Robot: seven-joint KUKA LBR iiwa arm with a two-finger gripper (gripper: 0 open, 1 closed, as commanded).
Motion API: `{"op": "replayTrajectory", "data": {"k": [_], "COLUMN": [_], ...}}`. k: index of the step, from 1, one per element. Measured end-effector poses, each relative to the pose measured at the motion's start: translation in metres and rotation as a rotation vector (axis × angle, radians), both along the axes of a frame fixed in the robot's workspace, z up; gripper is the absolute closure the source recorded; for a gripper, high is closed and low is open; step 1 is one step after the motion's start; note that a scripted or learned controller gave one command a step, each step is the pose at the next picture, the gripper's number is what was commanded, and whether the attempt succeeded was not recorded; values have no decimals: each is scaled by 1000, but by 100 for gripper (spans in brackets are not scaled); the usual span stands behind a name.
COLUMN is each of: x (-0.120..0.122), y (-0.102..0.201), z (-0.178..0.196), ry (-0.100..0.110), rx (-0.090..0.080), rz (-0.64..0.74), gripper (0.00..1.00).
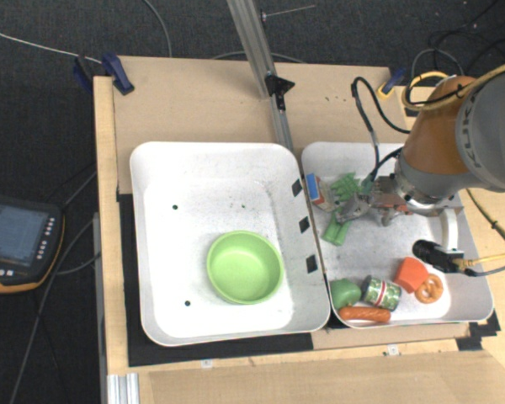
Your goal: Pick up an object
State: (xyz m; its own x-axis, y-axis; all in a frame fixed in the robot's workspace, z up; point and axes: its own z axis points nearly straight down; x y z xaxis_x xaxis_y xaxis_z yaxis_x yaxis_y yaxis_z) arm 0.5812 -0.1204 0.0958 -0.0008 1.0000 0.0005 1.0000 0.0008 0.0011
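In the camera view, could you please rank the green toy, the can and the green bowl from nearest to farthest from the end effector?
1. Green toy, right bin, just left of the end effector.
2. Can, near edge of the right bin.
3. Green bowl, left bin.

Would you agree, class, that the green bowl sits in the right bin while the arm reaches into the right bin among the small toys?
Not quite. The camera view shows the green bowl in the left bin, not the right one. The rest stands: the arm reaches into the right bin among the small toys.
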Motion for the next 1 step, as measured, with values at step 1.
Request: {"op": "replayTrajectory", "data": {"k": [1], "x": [1], "y": [0], "z": [12], "ry": [-4], "rx": [0], "rz": [0], "gripper": [100]}}
